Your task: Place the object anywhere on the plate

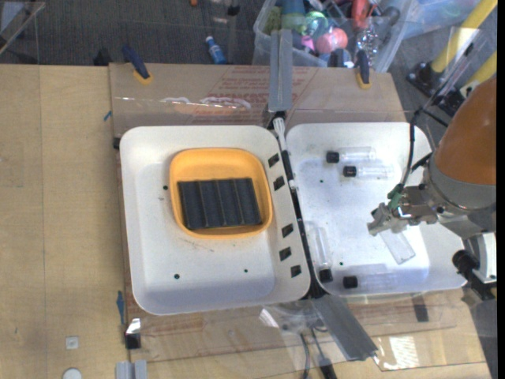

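An orange plate [181, 170] sits in the left bin [142, 275]. A dark ribbed rectangular object [219, 204] lies flat on it and covers most of its middle. My gripper [384, 220] hangs over the right bin [347, 212], right of that bin's middle and far from the plate. Just below and to the right of the gripper, a clear plastic piece [400, 248] lies on the bin floor. I see nothing held in the gripper.
The right bin holds clear tubes with black caps: two at the back [351, 163], one along the left wall [319, 247], one at the front [353, 281]. A divider with black clips [282, 204] separates the bins. A tub of toys [339, 14] stands behind.
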Controlling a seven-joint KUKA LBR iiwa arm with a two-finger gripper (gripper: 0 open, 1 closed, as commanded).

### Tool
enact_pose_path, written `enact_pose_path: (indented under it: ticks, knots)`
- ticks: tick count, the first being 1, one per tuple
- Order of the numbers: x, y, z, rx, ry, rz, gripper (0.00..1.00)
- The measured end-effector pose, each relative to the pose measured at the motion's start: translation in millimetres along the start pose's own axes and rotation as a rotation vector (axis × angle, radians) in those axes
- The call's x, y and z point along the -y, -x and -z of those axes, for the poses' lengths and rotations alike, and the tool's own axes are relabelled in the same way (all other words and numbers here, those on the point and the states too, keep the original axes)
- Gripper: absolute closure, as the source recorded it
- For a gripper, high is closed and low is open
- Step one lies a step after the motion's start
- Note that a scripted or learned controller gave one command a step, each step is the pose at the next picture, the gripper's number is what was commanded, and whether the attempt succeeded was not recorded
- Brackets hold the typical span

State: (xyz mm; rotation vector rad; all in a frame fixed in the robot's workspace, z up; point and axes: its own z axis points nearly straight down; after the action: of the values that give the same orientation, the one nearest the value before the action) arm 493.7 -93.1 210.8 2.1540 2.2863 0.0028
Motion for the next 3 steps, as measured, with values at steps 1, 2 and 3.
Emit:
enact_pose_path:
  ticks: [1,2,3]
  knots:
    - [-38,-11,-17,0.001,0.000,0.183,1.00]
    - [-72,-27,-25,0.002,0.001,0.296,1.00]
    - [-106,-35,-26,0.002,0.002,0.391,1.00]
